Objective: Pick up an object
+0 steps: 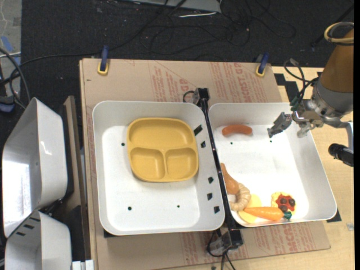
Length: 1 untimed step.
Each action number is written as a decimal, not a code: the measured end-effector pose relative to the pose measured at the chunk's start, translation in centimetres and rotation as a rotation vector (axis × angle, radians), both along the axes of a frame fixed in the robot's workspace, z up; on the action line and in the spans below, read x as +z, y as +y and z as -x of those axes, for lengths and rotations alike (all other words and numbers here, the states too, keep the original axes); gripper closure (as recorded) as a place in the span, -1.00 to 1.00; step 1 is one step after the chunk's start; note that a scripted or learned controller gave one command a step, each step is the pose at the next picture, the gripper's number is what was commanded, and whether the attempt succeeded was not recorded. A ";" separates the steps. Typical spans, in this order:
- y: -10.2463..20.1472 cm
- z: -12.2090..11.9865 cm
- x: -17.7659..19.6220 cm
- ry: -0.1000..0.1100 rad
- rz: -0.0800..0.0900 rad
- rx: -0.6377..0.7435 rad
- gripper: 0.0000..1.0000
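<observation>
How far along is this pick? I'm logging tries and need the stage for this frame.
Early stage. Done: the arm has reached the right bin, its gripper near the upper right corner. In hand: nothing shows between its fingers. Left: the sausage lies apart from the gripper on the bin floor, and the carrot and other toy food sit at the near edge. The yellow plate rests in the left bin.
</observation>
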State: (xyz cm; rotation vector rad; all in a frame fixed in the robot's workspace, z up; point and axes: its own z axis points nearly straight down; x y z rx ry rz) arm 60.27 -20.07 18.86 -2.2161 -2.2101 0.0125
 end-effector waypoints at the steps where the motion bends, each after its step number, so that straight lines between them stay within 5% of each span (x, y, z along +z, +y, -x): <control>1: 0.1 -0.3 0.9 -0.014 0.003 0.004 -1.00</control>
